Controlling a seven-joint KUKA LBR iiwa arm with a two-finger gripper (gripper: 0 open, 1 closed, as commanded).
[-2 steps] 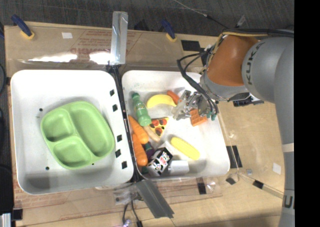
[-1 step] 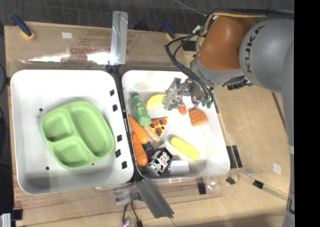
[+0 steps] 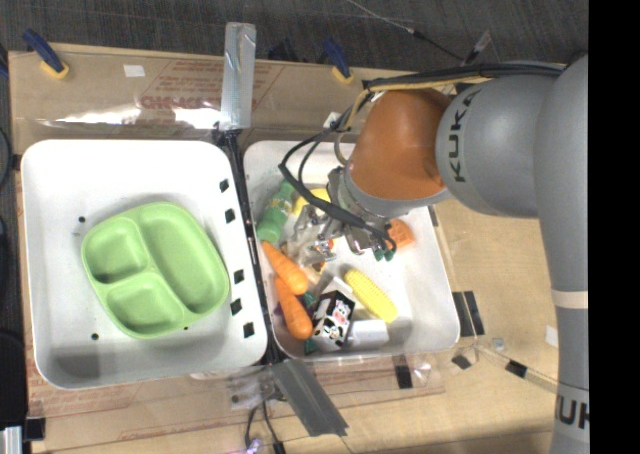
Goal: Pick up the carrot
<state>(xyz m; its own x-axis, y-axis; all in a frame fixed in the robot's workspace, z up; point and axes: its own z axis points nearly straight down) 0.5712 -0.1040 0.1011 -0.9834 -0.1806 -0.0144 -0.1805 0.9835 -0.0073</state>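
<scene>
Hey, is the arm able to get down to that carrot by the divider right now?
Probably yes. The carrot lies on top of the clutter along the left wall of the right bin, its upper side uncovered. The gripper hangs just to its right; the corn lies clear.

Light is even and fairly bright, falling from above, so the left bin reads clean white with only a soft grey shade along its lower inside wall. The green tray inside that bin casts barely any shadow. Above the left bin, clear plastic sheeting gives off pale streaks of glare. To the bin's right, the arm carries a broad soft highlight and shades the clutter beneath it. Focus is slightly soft, and small items there blur together.
</scene>
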